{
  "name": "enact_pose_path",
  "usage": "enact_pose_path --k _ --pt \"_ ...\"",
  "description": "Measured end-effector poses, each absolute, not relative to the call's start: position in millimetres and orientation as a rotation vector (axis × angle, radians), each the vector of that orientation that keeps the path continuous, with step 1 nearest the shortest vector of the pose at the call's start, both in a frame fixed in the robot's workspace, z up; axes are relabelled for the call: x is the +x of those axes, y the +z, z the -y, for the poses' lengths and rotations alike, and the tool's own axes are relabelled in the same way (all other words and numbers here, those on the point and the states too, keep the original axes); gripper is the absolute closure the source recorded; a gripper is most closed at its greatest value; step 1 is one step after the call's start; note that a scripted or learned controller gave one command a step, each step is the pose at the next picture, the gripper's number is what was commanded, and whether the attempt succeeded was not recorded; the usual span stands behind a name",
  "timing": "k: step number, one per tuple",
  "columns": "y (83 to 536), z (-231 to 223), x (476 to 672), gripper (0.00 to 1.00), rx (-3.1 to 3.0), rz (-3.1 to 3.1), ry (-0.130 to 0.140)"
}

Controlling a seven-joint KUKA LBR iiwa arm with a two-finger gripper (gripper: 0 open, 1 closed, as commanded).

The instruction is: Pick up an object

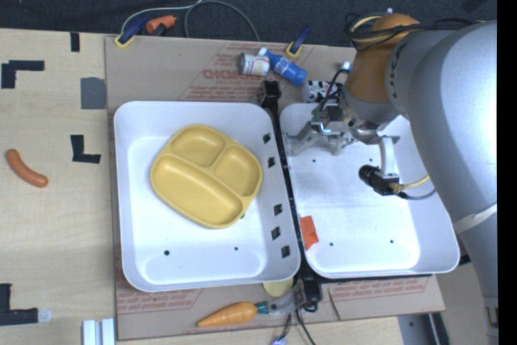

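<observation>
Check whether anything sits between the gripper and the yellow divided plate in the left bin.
The gripper is low in the right bin, near its upper left corner. The yellow plate lies in the left bin. Between them stand the two bins' adjoining walls, with black clips along the seam. Nothing rests on the plate.

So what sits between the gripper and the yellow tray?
In the camera view, the black divider where the two bins meet separates the gripper from the yellow tray; otherwise bare white bin floor.

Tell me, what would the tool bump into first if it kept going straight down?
Probably the bare white floor of the right bin. The tool points down at its upper left corner, though depth is hard to judge.
</observation>
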State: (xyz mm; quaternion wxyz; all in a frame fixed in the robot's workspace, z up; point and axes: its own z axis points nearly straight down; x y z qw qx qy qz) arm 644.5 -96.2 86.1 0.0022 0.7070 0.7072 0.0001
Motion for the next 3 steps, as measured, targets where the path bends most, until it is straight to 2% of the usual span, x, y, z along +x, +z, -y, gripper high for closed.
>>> enact_pose_path --k 1,2,3 --pt "85 97 669.3 0.00 2.218 -2.223 0.000" --pt "191 24 624.6 0.00 2.211 -2.228 0.011" --pt "184 32 602.2 0.00 2.222 -2.223 -0.005"
